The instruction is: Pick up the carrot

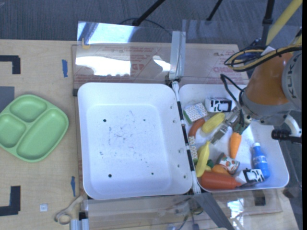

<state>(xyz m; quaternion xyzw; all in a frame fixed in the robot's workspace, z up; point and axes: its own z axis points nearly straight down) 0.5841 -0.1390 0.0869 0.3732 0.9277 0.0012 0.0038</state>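
1 carrot (pixel 234 144) just right of gripper (pixel 221 132), apart, right bin (pixel 280 164).

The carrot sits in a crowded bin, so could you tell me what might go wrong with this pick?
The carrot lies in the right bin, packed near the yellow corn and blue bottle, so the gripper may knock or grab a neighbour instead. Its tapered shape could also slip free.

Two bins side by side at frame centre: left bin (pixel 129 138), right bin (pixel 276 164) crowded. Carrot (pixel 234 144) mid right bin, bottle (pixel 259 161) to its right, banana (pixel 203 158) to its left. Divided plate (pixel 31 127) far left on bench (pixel 38 56).
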